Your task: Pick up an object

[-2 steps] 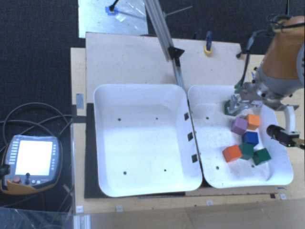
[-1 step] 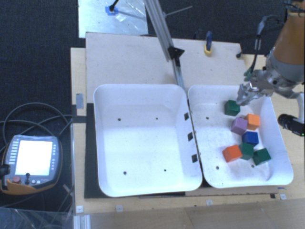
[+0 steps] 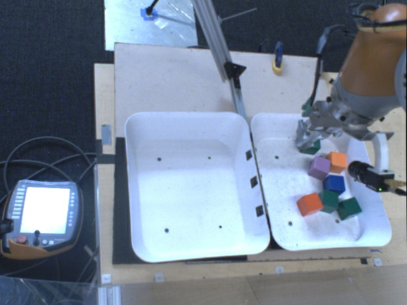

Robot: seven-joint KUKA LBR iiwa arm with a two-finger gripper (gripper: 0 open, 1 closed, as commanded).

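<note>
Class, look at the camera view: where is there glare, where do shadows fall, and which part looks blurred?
Camera view: glare on the metal sheet at top and the pendant screen; soft shadow under the left bin at its lower edge; the arm's orange band looks soft; the blocks are sharp.

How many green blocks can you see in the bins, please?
3: one green block under the gripper, two in the right bin cluster, at and. The arm may hide others.
</note>
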